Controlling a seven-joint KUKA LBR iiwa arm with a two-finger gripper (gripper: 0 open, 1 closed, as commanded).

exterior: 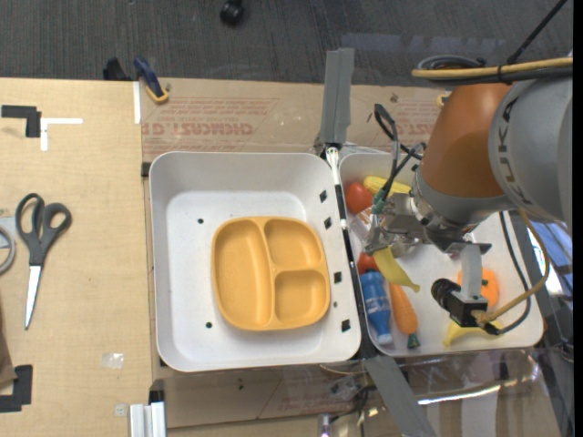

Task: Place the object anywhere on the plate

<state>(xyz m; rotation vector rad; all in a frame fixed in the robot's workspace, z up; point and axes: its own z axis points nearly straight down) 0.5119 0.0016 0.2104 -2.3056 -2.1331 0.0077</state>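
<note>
The arm hangs over the right bin [510,340], its end effector [387,237] low among the toys beside a banana [397,269]; grip unclear from here. The plate [271,272] waits in the left bin [173,244]

You have a yellow-orange plate [271,272] in a white bin [173,271]. In the second white bin [524,330] sit a blue bottle [374,306], an orange carrot [404,309], a yellow banana [394,269] and a red item [357,196]. The bench [82,244] is pale wood; the scissors [38,244] have grey handles.
</note>
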